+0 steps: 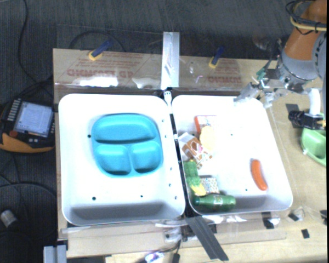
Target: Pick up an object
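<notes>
The right bin (274, 141) holds several small objects along its left wall: a red and white box (203, 121), a pale yellow block (208, 139), a patterned packet (192, 148), a small checkered box (210, 184) and a green bottle (215, 202) lying on its side at the near edge. An orange sausage-shaped piece (258, 175) lies alone toward the bin's right side. My gripper (253, 91) hangs over the bin's far right corner, well away from all of these objects, with nothing visibly held. The grey arm with its orange band (302, 45) comes in from the upper right.
The left bin (77, 190) holds a blue three-compartment tray (126, 144). A green object (315, 144) sits on the bench to the right of the bins. A handheld device (28, 122) lies on the floor at the left. Clamps hold the board behind the bins.
</notes>
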Action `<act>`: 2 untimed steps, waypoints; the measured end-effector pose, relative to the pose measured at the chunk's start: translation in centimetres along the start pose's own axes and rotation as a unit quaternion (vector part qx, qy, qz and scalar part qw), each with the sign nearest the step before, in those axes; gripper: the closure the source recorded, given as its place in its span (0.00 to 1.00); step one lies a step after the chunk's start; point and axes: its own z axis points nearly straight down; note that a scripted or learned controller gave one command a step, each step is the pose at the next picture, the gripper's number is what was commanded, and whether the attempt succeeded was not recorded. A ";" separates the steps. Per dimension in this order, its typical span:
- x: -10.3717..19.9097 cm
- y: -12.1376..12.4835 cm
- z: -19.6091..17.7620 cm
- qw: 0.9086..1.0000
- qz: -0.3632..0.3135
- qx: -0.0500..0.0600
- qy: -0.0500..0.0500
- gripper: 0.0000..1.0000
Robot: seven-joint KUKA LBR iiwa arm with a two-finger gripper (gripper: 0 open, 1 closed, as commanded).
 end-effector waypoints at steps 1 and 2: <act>-1.1 -7.8 2.4 0.999 0.038 0.001 -0.002 0.00; 0.6 -13.5 10.4 1.000 0.028 -0.003 0.003 0.00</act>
